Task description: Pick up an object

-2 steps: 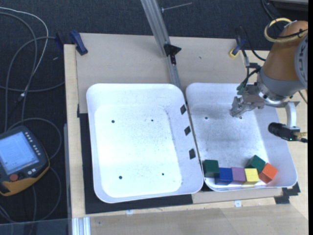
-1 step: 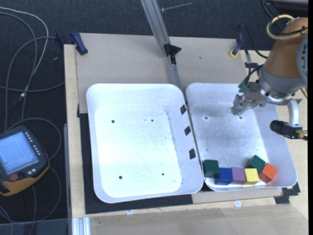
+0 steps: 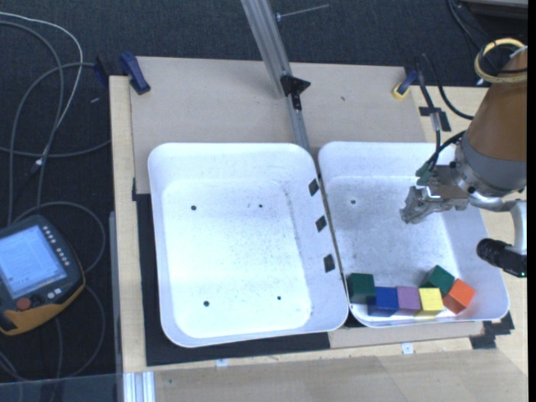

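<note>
End effector [image 3: 416,208] over right bin [image 3: 368,174] — fingers indistinct, arm [image 3: 501,132] cropped

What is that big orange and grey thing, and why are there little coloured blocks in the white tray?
That is a robot arm. At its end is a gripper, a metal hand with two fingers. One camera looks down from above onto a bench with two white trays side by side. The right tray has little blocks along its near edge: dark green, blue, purple, yellow, another green and orange. The gripper hovers over that tray, holding nothing. Its job is to pick one up.
</note>
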Robot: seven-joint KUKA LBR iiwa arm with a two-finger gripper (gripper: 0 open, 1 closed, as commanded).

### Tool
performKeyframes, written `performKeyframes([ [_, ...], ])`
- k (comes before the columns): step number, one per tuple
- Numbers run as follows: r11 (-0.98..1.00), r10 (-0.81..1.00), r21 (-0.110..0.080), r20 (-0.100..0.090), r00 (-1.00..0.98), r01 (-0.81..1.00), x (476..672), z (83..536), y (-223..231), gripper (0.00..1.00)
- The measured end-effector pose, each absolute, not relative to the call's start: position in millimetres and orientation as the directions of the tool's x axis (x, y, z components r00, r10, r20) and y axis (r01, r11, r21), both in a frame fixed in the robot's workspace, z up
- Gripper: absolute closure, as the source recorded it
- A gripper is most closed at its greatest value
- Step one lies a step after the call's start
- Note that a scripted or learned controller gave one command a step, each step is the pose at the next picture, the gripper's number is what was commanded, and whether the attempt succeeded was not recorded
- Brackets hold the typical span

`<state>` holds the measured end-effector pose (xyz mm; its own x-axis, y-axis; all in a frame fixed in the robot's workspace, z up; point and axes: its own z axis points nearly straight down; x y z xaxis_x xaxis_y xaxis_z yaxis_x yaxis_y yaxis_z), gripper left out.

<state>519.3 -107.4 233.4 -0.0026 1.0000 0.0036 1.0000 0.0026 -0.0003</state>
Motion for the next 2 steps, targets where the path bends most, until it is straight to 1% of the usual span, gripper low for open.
performKeyframes([
  [1, 0.007, 1.0, 0.004, 0.002, -0.007, 1.0, 548.1, 243.9, -57.6, 1.0],
  [2, 0.01, 1.0, 0.003, 0.003, -0.01, 1.0, 591.8, 238.1, 37.0, 1.0],
])
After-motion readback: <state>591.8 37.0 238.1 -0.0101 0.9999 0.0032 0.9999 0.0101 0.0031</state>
